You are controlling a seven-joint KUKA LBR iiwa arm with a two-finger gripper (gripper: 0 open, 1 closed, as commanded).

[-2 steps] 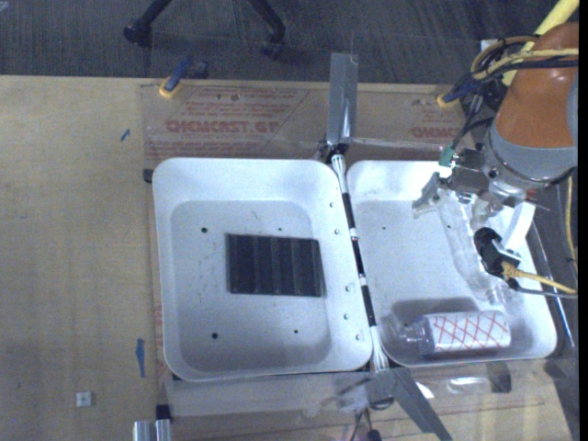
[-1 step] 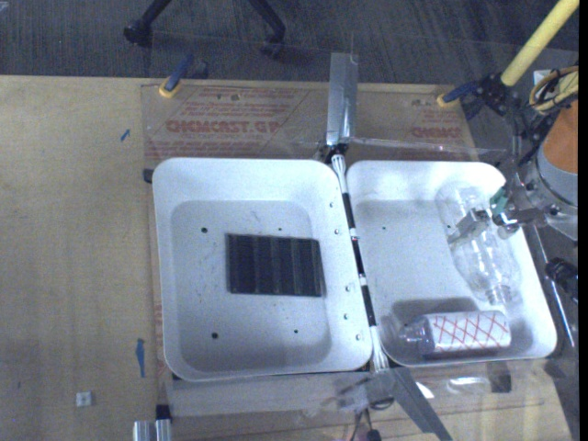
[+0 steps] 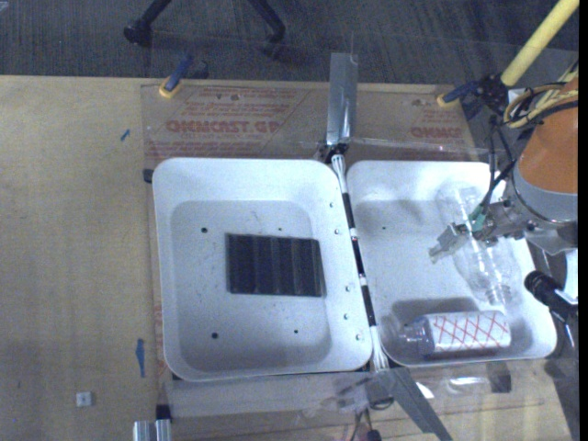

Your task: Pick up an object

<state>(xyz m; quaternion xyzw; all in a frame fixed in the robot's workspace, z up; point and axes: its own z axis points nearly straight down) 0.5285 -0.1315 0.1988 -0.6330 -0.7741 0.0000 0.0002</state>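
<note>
My gripper (image 3: 452,239) reaches in from the right and hangs over the middle of the right bin (image 3: 395,191). Directly under and beside it lies a clear plastic bottle (image 3: 485,269), hard to make out against the white floor. Whether the gripper touches the bottle I cannot tell. A small bottle with a red and white lattice label (image 3: 459,332) lies on its side along the right bin's front wall. A black ridged rectangular slab (image 3: 275,265) lies flat in the middle of the left bin (image 3: 184,200).
A metal divider post (image 3: 340,108) stands behind the seam between the bins. Cables and a yellow rod (image 3: 542,30) crowd the far right corner. The orange-banded wrist (image 3: 551,159) overhangs the right bin's right edge.
</note>
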